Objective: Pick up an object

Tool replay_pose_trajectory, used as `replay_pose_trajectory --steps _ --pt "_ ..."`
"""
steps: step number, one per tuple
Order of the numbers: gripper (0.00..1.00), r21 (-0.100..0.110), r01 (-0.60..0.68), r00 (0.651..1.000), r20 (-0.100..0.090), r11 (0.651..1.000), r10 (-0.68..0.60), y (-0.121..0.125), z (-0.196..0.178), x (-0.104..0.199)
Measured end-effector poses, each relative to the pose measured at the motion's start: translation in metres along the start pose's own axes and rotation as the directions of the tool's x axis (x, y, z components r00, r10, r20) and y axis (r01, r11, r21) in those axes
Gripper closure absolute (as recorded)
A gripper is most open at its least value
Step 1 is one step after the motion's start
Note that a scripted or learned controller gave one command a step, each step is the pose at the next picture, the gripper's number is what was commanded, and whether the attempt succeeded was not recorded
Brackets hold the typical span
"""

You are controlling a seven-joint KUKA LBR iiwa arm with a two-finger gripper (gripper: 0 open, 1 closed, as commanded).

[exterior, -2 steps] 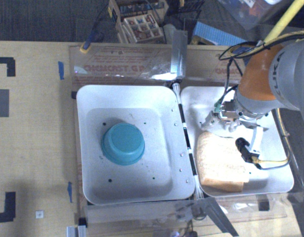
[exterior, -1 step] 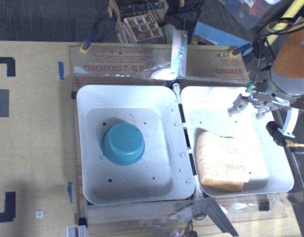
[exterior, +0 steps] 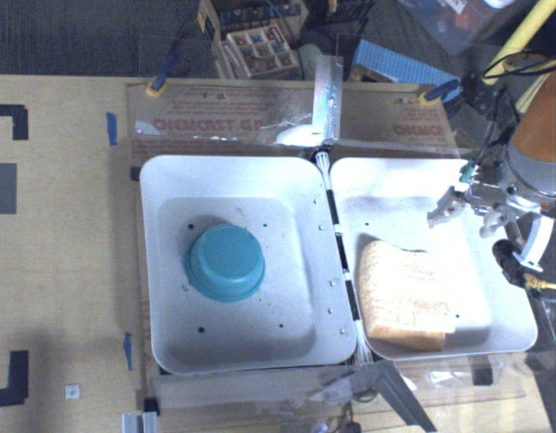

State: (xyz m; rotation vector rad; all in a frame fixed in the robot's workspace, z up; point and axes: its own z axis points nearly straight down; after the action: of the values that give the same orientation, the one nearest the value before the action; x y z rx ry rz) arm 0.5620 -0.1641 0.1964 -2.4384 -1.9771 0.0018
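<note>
Two shallow white bins sit side by side on a tan wooden bench, with cardboard sheets along their far edge and a clutter of boxes and cables across the top of the frame. Inside the left bin (exterior: 161, 188), slightly left of its middle, a teal bowl (exterior: 226, 261) rests upside down on the floor. Toward the lower part of the right bin (exterior: 368, 183) lies a tan sponge (exterior: 404, 298), its near edge close to the bin's front wall. At the right edge of the frame the arm (exterior: 535, 142) reaches in, and its gripper (exterior: 467, 210) hangs above the upper right part of the right bin, well apart from the sponge and with nothing between its fingers; whether it is parted or closed I cannot tell.
</note>
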Motion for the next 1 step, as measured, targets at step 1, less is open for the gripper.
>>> replay_pose_trajectory --steps 1 --pt "0.00 -0.004 -0.030 1.000 0.001 1.000 0.030 0.0111 0.0118 0.1047"
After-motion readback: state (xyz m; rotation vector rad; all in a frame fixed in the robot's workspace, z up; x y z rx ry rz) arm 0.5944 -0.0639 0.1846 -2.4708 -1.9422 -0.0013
